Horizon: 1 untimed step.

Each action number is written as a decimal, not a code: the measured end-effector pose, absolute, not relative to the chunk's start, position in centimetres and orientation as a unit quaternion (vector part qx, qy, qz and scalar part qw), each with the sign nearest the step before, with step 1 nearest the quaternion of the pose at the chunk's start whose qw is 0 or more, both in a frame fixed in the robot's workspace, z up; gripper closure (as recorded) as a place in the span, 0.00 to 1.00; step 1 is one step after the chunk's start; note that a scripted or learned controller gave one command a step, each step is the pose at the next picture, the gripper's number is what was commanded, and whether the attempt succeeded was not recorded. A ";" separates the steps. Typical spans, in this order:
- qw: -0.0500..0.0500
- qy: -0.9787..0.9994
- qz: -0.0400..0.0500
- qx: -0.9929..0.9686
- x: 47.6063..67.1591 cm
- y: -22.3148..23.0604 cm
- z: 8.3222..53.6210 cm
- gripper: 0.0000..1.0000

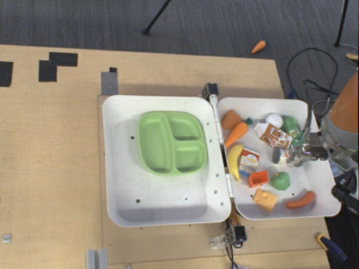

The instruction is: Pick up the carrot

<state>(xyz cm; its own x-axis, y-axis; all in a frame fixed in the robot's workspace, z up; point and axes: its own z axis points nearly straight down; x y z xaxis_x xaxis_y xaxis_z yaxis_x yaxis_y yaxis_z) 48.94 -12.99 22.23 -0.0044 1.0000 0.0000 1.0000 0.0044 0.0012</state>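
Carrot (pixel 236 134) among toys in right bin (pixel 328 206)

The grey KUKA arm (pixel 343 129) enters from the right edge of the camera view, about halfway down the frame. Its orange band (pixel 345 106) shows as a broad rounded patch at the edge, with the grey wrist section just below it. From there the wrist reaches leftward and ends in the two-finger gripper (pixel 287 154), a cluster of dark and metallic parts lying roughly level across the view and pointing left. The gripper sits low and well out from the wrist. Its tips are small and blurred, so their spacing cannot be made out.
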 end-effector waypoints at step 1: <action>0.000 0.614 0.001 0.789 54.8 -8.4 16.9 0.00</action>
